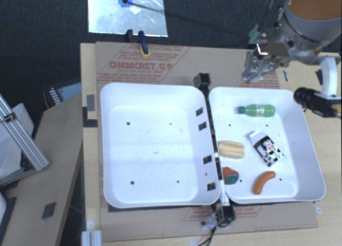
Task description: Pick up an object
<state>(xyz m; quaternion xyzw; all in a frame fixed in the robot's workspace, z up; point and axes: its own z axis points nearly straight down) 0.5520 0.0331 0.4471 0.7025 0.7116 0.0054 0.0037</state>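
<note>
I'm eyeing the green bottle: light, rigid, slick, rolls; pinching mid-body. Tool hovering above bin rim, state: cannot tell.

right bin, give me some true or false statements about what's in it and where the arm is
1. A green bottle lies on its side in the right bin. True.
2. The sausage lies in the left bin. False: it lies in the right bin, near its front.
3. The gripper hangs behind the right bin's back edge. True.
4. The bread roll touches the bottle. False: they lie apart.
5. The small box stands between bottle and sausage. True.
</note>
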